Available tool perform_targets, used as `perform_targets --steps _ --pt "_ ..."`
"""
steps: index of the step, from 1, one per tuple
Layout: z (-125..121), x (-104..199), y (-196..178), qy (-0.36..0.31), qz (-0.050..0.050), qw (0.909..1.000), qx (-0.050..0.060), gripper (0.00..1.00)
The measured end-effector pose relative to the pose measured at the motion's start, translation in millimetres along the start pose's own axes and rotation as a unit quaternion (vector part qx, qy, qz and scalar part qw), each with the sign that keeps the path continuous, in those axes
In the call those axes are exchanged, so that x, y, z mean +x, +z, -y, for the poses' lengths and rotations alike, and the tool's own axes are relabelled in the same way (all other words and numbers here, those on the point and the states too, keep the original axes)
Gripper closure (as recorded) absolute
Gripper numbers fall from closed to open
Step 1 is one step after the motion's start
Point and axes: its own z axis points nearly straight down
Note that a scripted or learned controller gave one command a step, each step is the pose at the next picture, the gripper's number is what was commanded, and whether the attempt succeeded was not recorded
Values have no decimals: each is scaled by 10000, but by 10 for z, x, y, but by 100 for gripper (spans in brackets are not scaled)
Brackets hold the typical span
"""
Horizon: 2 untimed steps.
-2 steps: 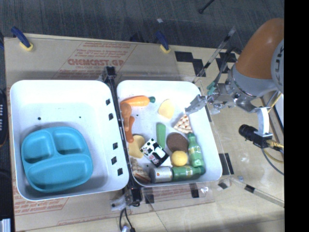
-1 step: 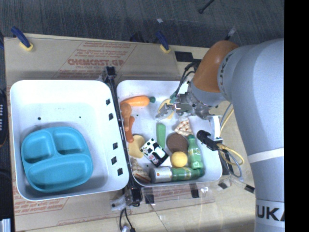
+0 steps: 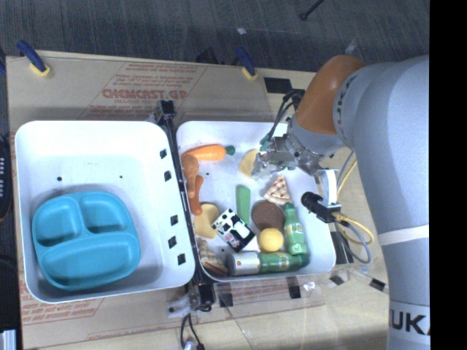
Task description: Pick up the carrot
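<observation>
At the far left of the frame the left bin holds a blue divided tray lying flat in its lower half. The cardboard-covered table runs under both bins, with two blue clamps on its upper edge. In the right bin the carrot lies along the upper left corner, its green tip pointing right, touching an orange sausage-like piece that runs down the bin's left wall. Lower in the bin a black-and-white carton sits beside a green stick, a brown round thing, a yellow ball and a green bottle. A pizza slice lies just under the jaws, which hang over the bin's upper right part, well apart from the carrot; I cannot tell whether they are open or closed
</observation>
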Motion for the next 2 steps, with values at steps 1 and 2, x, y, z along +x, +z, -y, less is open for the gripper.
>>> perform_targets --steps 1,2 --pt "1 0 1 0 0 10000 1 0" --pt "-329 395 230 729 4 9973 -26 0"
